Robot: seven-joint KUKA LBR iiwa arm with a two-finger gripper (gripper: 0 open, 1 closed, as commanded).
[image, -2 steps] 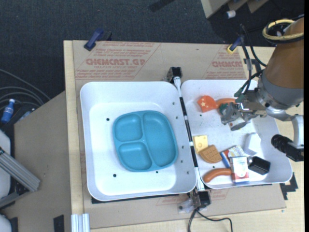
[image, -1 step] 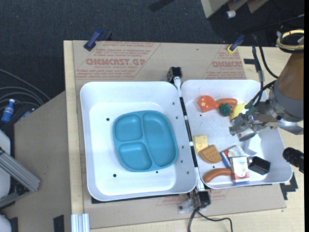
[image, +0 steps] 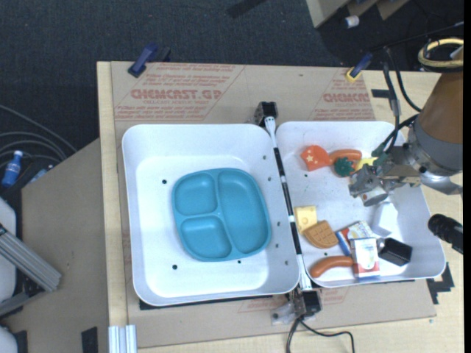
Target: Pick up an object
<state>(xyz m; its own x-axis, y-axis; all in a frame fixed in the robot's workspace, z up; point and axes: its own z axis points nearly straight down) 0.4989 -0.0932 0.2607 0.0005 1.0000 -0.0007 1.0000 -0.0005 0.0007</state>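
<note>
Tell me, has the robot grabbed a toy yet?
Not yet, as far as the picture shows. Done: the arm has reached over the right bin, and its claw hangs just right of the green-and-orange toy. In hand: nothing shows between its fingers. Left: the whole pick. The orange toy, cracker, sausage and small box lie on the bin floor. The blue tray sits in the left bin.

Bins (image: 140, 197) looking like smooth, glossy white plastic; blue divided plate (image: 219, 213) showing matt plastic; surface (image: 221, 87) appearing as printed brown cardboard.
</note>
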